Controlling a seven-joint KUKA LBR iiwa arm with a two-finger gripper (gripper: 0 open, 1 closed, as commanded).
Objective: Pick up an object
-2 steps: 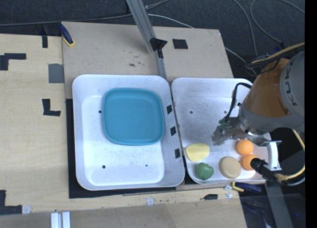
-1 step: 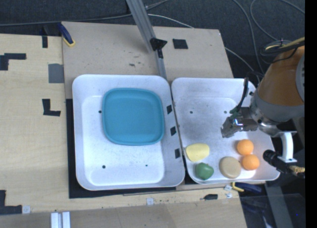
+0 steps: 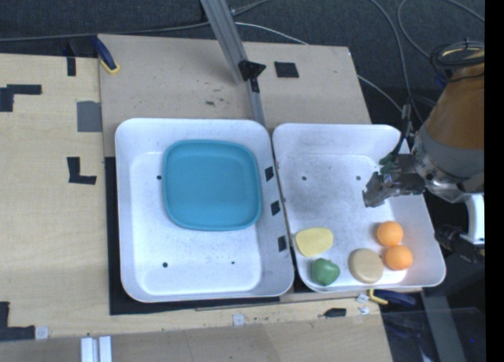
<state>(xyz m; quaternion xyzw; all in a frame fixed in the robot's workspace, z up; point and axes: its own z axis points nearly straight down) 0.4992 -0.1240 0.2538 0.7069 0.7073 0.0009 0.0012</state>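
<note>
Gripper (image 3: 376, 191) hovers above the right bin (image 3: 331, 144), nothing visibly in it; finger state can't be told. Two orange balls (image 3: 390, 233), a beige piece (image 3: 365, 265), yellow piece (image 3: 314, 241), green piece (image 3: 324, 271) crowd its near edge.

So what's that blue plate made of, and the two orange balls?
The blue plate looks like plastic: one even colour, smooth, soft sheen, rounded corners. The two orange balls look like matte plastic or foam toy fruit; the view leaves it open.

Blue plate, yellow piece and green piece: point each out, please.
blue plate (image 3: 211, 184): camera view, centre of its flat face.
yellow piece (image 3: 314, 241): camera view, middle of its top.
green piece (image 3: 324, 271): camera view, its top.
</note>
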